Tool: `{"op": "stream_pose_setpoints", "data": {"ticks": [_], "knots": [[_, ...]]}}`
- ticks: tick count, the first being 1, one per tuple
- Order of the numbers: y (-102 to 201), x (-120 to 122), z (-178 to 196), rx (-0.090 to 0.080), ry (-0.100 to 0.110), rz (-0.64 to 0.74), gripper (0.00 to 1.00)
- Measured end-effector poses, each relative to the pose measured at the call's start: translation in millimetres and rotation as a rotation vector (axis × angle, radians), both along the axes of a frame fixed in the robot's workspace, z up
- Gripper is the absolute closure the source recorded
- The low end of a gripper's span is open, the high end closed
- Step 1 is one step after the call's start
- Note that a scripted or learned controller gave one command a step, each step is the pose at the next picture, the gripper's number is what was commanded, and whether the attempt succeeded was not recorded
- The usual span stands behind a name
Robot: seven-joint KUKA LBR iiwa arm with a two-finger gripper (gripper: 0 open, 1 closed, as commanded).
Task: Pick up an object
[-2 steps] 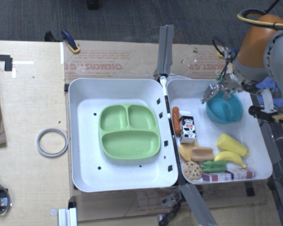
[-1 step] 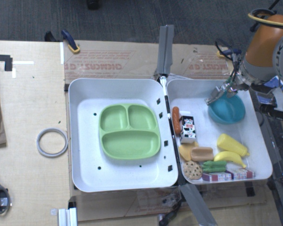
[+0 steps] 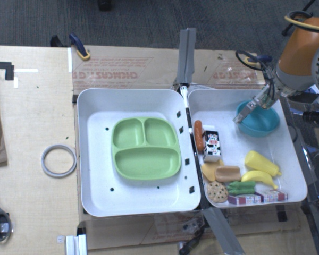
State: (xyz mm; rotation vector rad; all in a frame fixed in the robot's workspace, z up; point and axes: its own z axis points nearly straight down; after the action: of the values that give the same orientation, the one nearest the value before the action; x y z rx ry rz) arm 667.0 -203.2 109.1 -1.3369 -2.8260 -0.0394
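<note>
Pink carton [image 3: 257,197], bin front; blue bowl [image 3: 259,120] directly beneath gripper [image 3: 251,109], its 5 o'clock; finger state indiscernible.

Arm in from 3 o'clock, gripper low at upper right

The grey arm [image 3: 303,52] entered at the 2–3 o'clock edge, its orange band sitting at about 2 o'clock above the wrist. The wrist angled down toward 8 o'clock. The gripper [image 3: 243,113] sat at the end, tilted, its slim fingers [image 3: 250,108] pointing toward 8 o'clock. The finger gap was too small to judge.
</note>
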Motion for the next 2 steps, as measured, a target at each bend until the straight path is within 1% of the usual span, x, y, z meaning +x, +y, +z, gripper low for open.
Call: {"op": "stream_pose_setpoints", "data": {"ticks": [1, 2], "knots": [[5.1, -9.7, 20.8, -0.021, 0.004, -0.415, 0.0], [0.3, -3.5, -11.8, -0.002, 0.011, -0.121, 0.0]]}}
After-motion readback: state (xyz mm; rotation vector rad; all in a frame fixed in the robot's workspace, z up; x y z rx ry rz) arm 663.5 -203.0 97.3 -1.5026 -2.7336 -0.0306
